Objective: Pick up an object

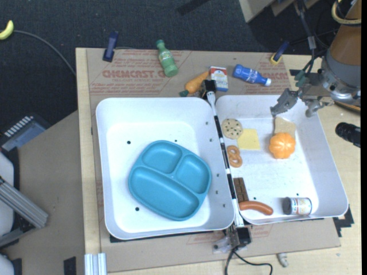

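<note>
Above right bin (321, 153), fingers (298, 103) spread open, holding nothing, orange (282, 145) just below

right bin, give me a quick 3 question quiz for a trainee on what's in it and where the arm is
1. True or false: the orange lies in the right bin.
2. Which item lies nearest the right bin's front right corner? A. cookie B. small bottle C. cheese slice
3. Fill in: the blue divided plate sits in the ____ bin.

Key
1. True; it rests beside a pale block, below the gripper.
2. B; the cookie and the cheese slice lie near the divider, toward the back.
3. Left.
</note>
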You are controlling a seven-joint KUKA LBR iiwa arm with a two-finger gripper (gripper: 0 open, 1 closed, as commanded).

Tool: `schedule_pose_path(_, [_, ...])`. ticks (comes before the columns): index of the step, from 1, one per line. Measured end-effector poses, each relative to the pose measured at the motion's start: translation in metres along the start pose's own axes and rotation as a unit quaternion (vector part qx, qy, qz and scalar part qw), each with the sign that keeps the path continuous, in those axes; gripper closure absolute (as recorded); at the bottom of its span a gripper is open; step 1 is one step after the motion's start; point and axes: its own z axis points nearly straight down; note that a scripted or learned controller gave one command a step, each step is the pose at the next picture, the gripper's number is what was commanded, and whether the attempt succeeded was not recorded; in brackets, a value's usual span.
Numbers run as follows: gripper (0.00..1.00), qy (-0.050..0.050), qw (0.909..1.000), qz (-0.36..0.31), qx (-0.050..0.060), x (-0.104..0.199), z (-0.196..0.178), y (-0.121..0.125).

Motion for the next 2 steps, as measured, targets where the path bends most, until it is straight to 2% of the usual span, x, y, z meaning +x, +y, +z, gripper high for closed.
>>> schedule_pose_path(1, [0.00, 0.000, 1.0000, 0.001, 0.002, -0.046, 0.097, 0.016])
schedule_pose_path(2, [0.00, 0.000, 1.0000, 0.000, 0.001, -0.041, 0.171, -0.010])
